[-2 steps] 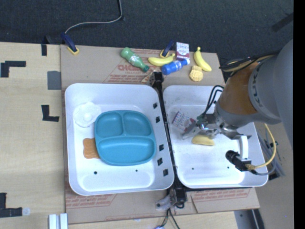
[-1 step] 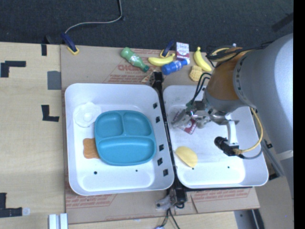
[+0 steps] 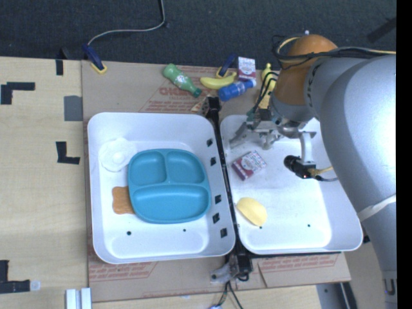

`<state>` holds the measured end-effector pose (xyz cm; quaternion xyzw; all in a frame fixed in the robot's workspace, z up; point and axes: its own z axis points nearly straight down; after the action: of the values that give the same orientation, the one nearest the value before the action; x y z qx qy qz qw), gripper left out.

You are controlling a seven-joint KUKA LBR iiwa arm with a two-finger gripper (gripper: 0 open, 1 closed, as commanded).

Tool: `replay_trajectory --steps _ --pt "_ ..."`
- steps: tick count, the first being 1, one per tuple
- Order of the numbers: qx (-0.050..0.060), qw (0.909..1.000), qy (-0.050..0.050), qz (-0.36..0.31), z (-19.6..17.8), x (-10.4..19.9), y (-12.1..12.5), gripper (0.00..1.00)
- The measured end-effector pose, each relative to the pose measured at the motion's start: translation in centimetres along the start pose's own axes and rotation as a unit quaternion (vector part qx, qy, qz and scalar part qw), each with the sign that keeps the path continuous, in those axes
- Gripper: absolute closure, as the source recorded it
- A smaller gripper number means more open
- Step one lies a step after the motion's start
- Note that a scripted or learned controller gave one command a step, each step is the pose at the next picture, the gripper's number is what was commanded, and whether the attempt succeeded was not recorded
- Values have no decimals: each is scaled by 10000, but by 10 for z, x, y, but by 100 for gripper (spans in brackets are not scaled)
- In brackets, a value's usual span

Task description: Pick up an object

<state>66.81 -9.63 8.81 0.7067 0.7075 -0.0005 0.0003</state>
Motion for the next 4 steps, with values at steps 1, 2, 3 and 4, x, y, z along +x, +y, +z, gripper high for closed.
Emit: replay_trajectory --steps 1,2,3,4 --pt "-9 10000 -6 -2 2 0 -22 0" --pt "-7 10000 -9 -6 -7 0 -22 100" --pt "-6 10000 -10 -6 -7 0 -22 0" --pt "-15 10000 -6 0 2 2 -44 0"
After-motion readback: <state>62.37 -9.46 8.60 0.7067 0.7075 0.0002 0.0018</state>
